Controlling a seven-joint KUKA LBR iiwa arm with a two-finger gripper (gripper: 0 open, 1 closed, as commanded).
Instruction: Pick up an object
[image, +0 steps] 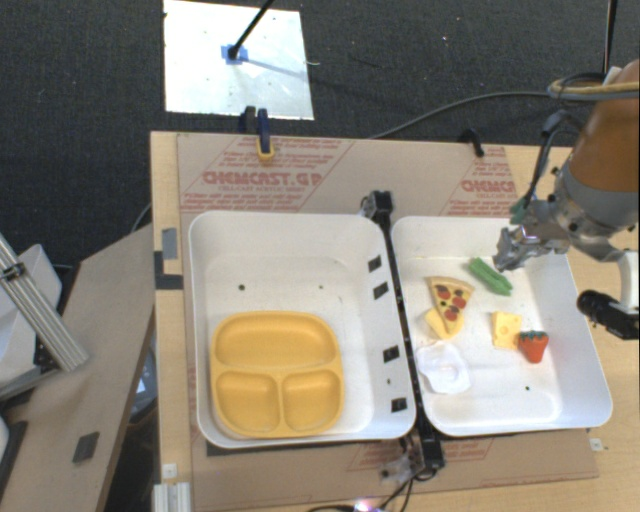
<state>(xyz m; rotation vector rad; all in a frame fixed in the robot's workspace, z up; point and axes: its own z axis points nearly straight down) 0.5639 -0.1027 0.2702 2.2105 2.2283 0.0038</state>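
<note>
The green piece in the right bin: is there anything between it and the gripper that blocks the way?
Nothing visible does. The gripper hangs just above the upper-right end of the green piece, with bare bin floor around it. The pizza slice lies to its lower left, apart from it.

You're getting even, diffuse overhead light, no hard shadows. White bins (300, 240) run bright, near blown out, so wall detail is thin. Dark carpet (80, 100) stays noisy and flat. Shiny sheet (237, 60) at top shows glare. Arm (605, 150) at the right edge is soft, slightly blurred. Overall resolution low, small items in the right bin (570, 400) look grainy.
</note>
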